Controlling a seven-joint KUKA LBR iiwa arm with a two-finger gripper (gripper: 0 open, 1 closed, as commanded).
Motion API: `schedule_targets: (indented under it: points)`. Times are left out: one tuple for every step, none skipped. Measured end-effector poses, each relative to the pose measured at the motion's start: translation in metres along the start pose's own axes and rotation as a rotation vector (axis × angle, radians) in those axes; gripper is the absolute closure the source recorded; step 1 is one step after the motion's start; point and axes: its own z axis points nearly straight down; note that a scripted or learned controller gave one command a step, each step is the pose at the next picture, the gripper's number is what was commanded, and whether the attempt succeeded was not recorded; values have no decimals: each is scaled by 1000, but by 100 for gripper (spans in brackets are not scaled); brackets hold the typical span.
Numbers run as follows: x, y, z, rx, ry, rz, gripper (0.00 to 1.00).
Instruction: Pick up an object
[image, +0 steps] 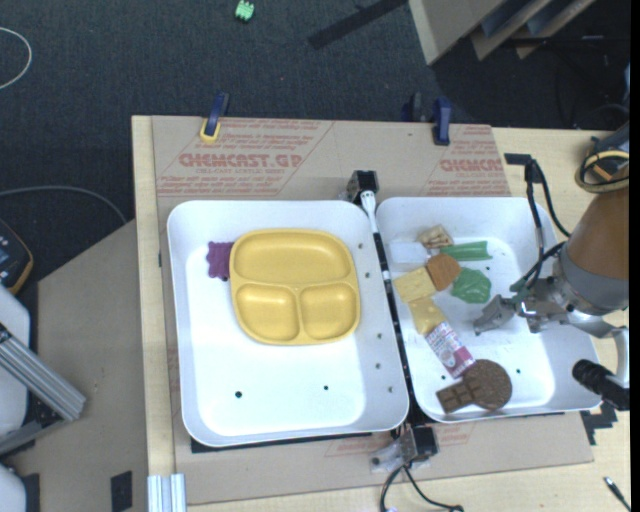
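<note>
Claw (497, 318) hangs just right of the green toy (471, 287) (grip state unreadable here); crowded neighbours risk a glancing, failed pick.

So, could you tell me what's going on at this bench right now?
A robot arm is reaching in from the right over the right bin, with its claw low near that bin's right side. It holds nothing that can be seen. The bin's items lie to the claw's left: a green toy, yellow blocks, a small packet and a brown round piece. The left bin has a yellow divided plate with something purple beside it.
</note>
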Motion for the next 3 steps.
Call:
schedule_targets:
  points:
    - [1, -1, 47, -2, 0, 0, 0]
    - [0, 1, 34, -9, -3, 2, 100]
    - [2, 2, -30, -16, -6, -2, 100]
